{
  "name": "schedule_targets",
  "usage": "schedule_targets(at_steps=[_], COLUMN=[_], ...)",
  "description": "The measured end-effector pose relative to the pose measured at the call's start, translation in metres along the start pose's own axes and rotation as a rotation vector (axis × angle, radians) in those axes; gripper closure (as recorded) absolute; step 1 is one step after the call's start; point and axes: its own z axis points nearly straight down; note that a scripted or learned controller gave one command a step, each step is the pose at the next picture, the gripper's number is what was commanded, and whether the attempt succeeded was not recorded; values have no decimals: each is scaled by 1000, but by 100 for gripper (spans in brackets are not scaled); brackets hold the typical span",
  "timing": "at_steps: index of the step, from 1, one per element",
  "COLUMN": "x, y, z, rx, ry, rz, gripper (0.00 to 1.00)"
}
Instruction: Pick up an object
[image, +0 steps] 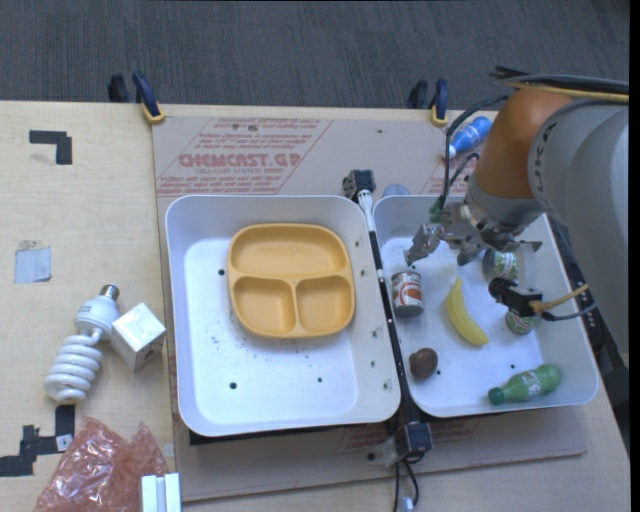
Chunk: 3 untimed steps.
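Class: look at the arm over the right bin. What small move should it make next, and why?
Probably lower straight down. The gripper hangs over the right bin, holding nothing, with a small can just below-left and the banana close by. A slight shift toward the can first may help.

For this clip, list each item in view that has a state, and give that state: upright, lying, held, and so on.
Yellow three-compartment plastic tray: lying flat in the left white bin, compartments bare.
Small red-labelled can: standing in the right white bin.
Yellow banana: lying flat, untouched.
Green plastic bottle: on its side.
Brown round fruit: resting loose.
White spiral light bulb: lying on the bench.
Gripper: above the right bin; grip unclear.
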Motion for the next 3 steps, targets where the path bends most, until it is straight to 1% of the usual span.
schedule_targets(at_steps=[1, 2, 3], x=[-56, -15, -15], y=[-33, -103, -101], z=[2, 3, -7], rx=[-1, -1, -2], ry=[10, 0, 0], rz=[-4, 3, 5], gripper=[0, 0, 100])
